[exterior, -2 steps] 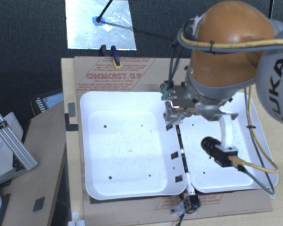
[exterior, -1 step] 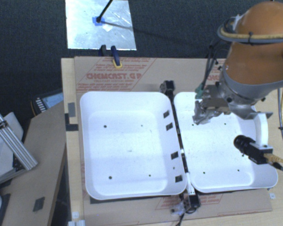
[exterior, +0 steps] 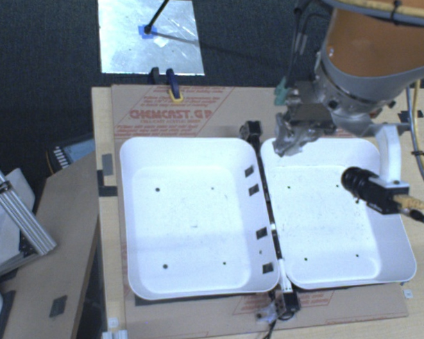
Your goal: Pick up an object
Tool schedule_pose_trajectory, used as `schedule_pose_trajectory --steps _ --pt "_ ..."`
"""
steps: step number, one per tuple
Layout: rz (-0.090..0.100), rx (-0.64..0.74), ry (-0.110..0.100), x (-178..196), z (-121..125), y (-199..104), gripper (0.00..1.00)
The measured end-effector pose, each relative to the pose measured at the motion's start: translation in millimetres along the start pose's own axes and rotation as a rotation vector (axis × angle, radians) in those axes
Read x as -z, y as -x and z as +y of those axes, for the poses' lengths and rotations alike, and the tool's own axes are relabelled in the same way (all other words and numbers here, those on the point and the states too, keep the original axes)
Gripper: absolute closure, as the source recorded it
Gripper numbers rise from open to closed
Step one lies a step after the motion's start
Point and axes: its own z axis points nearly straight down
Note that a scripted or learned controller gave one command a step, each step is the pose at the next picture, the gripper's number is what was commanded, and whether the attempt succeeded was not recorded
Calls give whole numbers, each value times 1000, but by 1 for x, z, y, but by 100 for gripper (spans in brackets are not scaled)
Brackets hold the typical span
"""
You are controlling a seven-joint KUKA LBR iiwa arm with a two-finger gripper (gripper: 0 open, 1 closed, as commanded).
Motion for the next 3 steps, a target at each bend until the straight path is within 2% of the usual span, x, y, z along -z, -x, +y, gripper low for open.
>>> schedule_pose_trajectory --steps 1,2,3 --pt "-7 -11 -22 -120 -3 19 100" --pt "0 0 -3 -38 0 -33 100" --pt "-4 -3 -13 -64 -1 -62 100"
